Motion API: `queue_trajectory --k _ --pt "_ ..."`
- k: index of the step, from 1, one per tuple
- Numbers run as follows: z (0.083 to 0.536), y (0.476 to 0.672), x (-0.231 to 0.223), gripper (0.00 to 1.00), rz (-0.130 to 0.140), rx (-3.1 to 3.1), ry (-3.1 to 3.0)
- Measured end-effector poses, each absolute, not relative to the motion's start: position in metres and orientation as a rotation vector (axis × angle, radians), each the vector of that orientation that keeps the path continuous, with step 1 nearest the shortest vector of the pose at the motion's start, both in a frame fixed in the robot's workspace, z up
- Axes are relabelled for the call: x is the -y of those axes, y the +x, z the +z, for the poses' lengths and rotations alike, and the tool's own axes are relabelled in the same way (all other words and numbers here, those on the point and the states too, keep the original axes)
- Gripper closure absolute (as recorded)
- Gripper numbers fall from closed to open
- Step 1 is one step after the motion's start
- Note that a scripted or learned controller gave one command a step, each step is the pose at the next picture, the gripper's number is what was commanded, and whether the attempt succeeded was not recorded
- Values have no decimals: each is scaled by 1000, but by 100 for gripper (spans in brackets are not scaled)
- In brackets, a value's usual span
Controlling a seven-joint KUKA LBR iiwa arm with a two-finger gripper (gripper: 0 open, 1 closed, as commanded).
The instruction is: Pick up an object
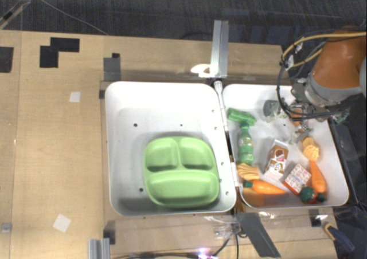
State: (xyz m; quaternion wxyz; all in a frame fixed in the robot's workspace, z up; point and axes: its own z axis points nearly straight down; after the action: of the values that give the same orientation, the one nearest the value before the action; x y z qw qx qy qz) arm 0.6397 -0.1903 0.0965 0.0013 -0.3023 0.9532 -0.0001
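Pincer (299,130) hangs low in the right bin (342,195) above toys; its opening cannot be told.

Green tray (181,172), 2 white bins (123,103), orange carrot (267,187), green bottle (245,145)

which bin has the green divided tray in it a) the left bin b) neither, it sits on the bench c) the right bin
a: the green divided tray lies flat on the floor of the left bin, while the right bin holds the small toy foods such as the green bottle and the carrot.
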Motion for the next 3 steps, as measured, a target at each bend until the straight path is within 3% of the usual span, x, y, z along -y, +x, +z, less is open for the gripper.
queue_trajectory --k 1,2,3 --pt "89 576 198 0 -7 -2968 -994" --pt "91 528 146 0 -6 -3050 -686" --pt "93 516 105 0 -25 -2994 -868"
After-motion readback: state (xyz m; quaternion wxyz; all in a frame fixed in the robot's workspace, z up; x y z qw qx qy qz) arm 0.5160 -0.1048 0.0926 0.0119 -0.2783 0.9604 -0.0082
